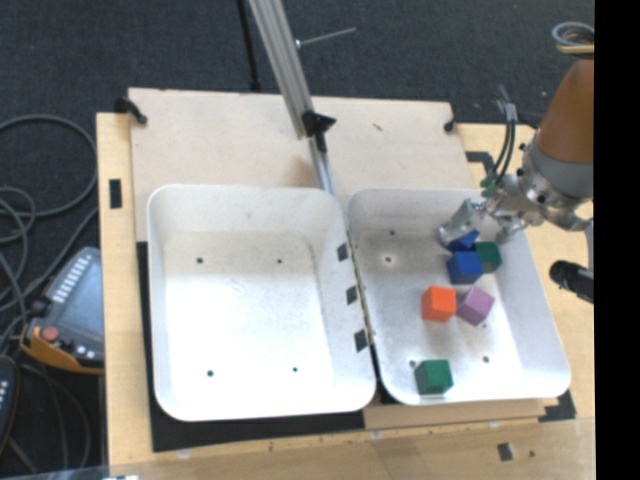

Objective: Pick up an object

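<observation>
The arm's tool (462,230) hovers just above a blue cube (465,266) in the right bin (530,358); whether its fingers are apart cannot be told. A clean grasp likely means dropping straight, clear of the neighbouring green cube (488,256).

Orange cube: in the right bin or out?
In. The orange cube rests on the right bin floor beside the purple cube.

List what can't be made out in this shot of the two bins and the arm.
- Claw: small and blurred in the camera view; whether it grips anything can't be told.
- Blue block: its top edge is hidden by the claw; contact unclear.
- Green block behind it: mostly covered by the blue block and claw.
- Arm: cut off by the right edge.
</observation>
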Controlling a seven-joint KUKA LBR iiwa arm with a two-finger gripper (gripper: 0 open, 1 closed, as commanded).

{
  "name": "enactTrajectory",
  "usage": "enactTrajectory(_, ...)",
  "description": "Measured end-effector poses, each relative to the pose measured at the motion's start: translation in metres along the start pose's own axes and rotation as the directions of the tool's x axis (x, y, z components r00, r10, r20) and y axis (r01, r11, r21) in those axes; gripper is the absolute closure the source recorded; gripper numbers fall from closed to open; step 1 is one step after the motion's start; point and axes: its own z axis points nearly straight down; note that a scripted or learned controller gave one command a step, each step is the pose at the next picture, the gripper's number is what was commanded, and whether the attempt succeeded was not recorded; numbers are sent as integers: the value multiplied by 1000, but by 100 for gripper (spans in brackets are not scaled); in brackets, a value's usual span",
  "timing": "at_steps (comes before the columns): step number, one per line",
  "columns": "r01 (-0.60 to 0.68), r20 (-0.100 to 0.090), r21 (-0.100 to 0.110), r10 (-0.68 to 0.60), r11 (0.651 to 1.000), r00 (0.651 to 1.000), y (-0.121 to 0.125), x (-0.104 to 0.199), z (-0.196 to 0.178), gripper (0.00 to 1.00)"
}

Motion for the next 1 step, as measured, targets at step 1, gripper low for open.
enactTrajectory(1, 3, 8, -19, -3, 1000, 1000, -39, -12, 119, 0)
